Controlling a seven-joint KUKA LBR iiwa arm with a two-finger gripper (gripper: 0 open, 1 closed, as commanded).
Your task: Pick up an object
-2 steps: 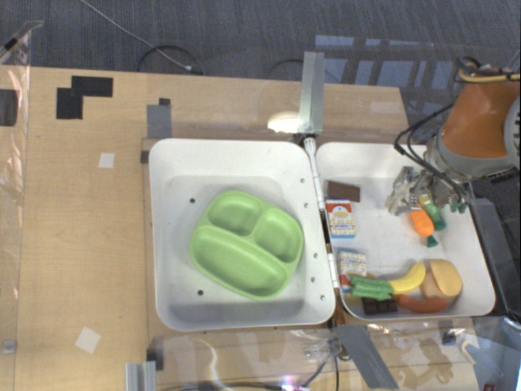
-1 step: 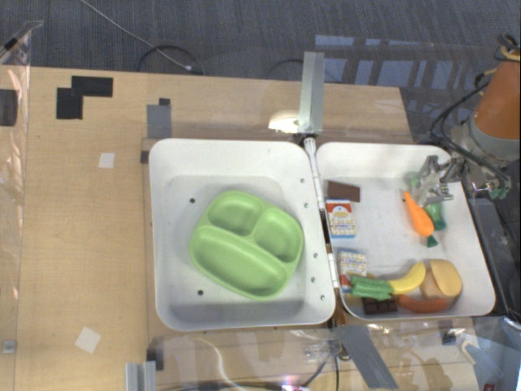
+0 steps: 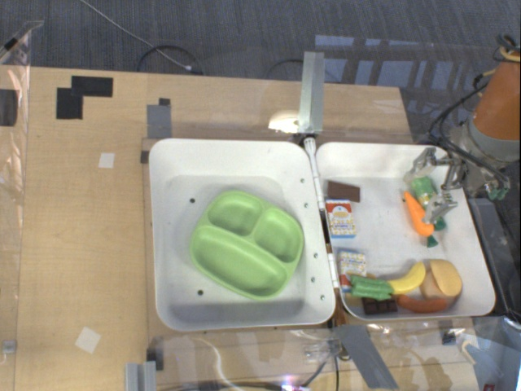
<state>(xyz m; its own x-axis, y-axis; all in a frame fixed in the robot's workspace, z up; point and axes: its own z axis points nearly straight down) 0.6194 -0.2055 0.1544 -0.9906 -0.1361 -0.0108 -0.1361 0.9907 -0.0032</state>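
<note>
My gripper (image 3: pixel 432 184) hangs low over the far right part of the right bin (image 3: pixel 374 165), below the arm's orange band. Its two metal fingers (image 3: pixel 444 204) stand apart, so it is open. Between them lies the green leafy top (image 3: pixel 422 189) of an orange toy carrot (image 3: pixel 418 214), whose body points toward the bin's front. I cannot tell whether the fingers touch the carrot. Nothing is lifted.
The left bin (image 3: pixel 171 177) holds a green divided plate (image 3: pixel 247 243). The right bin also has a brown block (image 3: pixel 343 191), two small cartons (image 3: pixel 341 218), a banana (image 3: pixel 409 279), a tan round piece (image 3: pixel 444 278) and a green item (image 3: pixel 370 287) along its front.
</note>
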